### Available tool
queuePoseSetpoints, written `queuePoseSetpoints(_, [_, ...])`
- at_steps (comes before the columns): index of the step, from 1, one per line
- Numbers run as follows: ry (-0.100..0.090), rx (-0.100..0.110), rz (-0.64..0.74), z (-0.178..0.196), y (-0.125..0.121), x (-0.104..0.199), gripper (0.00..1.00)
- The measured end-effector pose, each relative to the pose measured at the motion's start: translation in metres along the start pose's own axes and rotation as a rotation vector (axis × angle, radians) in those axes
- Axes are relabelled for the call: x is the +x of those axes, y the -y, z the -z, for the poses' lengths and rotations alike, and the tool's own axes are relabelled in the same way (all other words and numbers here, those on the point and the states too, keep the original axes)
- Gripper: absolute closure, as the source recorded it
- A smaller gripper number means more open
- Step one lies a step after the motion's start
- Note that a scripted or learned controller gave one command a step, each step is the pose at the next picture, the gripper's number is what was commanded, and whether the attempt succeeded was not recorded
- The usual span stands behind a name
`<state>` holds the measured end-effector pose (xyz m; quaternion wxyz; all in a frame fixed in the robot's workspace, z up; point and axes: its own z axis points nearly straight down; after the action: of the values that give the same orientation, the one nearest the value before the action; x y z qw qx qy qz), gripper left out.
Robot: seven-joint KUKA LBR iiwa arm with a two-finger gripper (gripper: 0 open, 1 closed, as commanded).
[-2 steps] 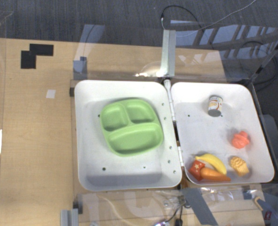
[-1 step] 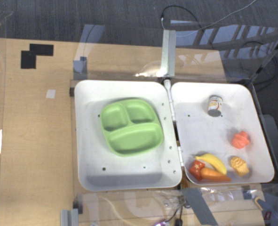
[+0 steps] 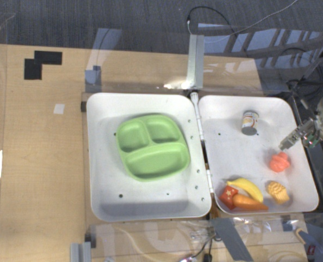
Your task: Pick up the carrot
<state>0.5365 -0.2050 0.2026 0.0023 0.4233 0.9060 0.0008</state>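
Observation:
The orange carrot (image 3: 250,203) lies in the front of the right bin (image 3: 227,146), just under a yellow banana (image 3: 247,188) and beside a small red piece (image 3: 228,194). My gripper (image 3: 294,138) reaches in over the bin's right edge, up and to the right of the carrot, well apart from it. It hangs just above a pinkish-red round fruit (image 3: 280,162). Nothing shows in its grasp.
A yellow bumpy item (image 3: 277,191) sits right of the carrot. A small tin can (image 3: 250,122) stands at the back of the right bin. The left bin (image 3: 104,195) holds a green divided plate (image 3: 152,146). A metal post (image 3: 195,59) rises behind the bins.

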Motion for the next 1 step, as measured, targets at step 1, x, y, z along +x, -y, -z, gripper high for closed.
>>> queuePoseSetpoints(1, [0.004, -0.001, 0.272, 0.012, -0.0093, -0.0079, 1.0])
